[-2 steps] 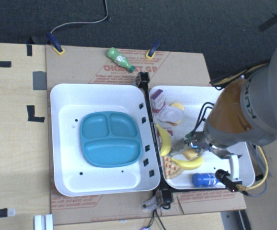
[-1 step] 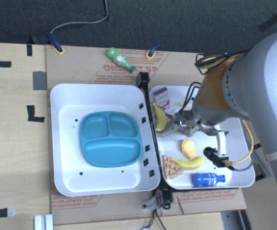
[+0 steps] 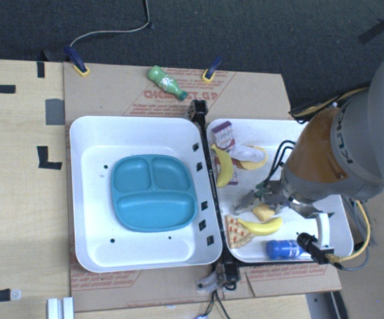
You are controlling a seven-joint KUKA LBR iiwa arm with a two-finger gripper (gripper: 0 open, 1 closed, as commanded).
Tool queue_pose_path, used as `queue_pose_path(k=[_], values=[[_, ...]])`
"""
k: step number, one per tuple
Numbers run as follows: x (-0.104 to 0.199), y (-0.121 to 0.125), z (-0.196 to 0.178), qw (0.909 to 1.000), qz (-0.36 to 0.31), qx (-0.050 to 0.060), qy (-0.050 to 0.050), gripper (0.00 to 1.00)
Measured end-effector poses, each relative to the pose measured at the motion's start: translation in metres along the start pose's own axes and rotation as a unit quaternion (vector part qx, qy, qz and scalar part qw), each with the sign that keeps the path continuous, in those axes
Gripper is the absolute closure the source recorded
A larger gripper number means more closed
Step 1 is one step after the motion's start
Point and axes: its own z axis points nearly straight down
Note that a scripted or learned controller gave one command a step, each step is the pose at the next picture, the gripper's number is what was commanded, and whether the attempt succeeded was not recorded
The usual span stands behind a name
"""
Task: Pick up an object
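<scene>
The light wooden bench point(image 3: 19, 198) is carrying a brown printed cardboard sheet point(image 3: 172, 98), and dark grey carpet is running along the bench's far edge. A thin white cable point(image 3: 135, 18) is trailing over that carpet. Black tape marks are lying toward the left edge of the bench. Two blue-and-yellow clamps point(image 3: 78, 62) are gripping the far edge of the cardboard, with a green plastic bottle point(image 3: 166, 83) lying on its side between them.

The left shallow white plastic bin point(image 3: 86, 145) is holding a blue divided plastic plate point(image 3: 154, 193), lying flat near its middle. The right shallow white plastic bin point(image 3: 341, 234) is sitting just beside it, touching along a black clipped seam.

In the right bin: a small white-and-maroon packet point(image 3: 224, 136) at the far left corner; a curved yellow banana point(image 3: 223, 168) just near of it along the left wall; a white-and-yellow piece point(image 3: 250, 155) beside that. Toward the near edge, a second yellow banana point(image 3: 261, 226) is lying next to a waffle-patterned wedge point(image 3: 236, 231), with a blue cylindrical can point(image 3: 284, 248) on its side by the near wall.

The grey arm with orange band point(image 3: 325, 151) is reaching over the right bin. The gripper point(image 3: 262, 201) is sitting low above a pale yellow chunk point(image 3: 264, 212), just far of the second banana. Jaws: cannot tell whether released or clenched; view too cluttered there.
</scene>
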Motion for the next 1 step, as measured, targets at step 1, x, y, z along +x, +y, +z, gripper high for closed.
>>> queue_pose_path(k=[1], values=[[-0.001,0.0006,-0.0098,1.0,0.0,-0.001,-0.001,1.0]])
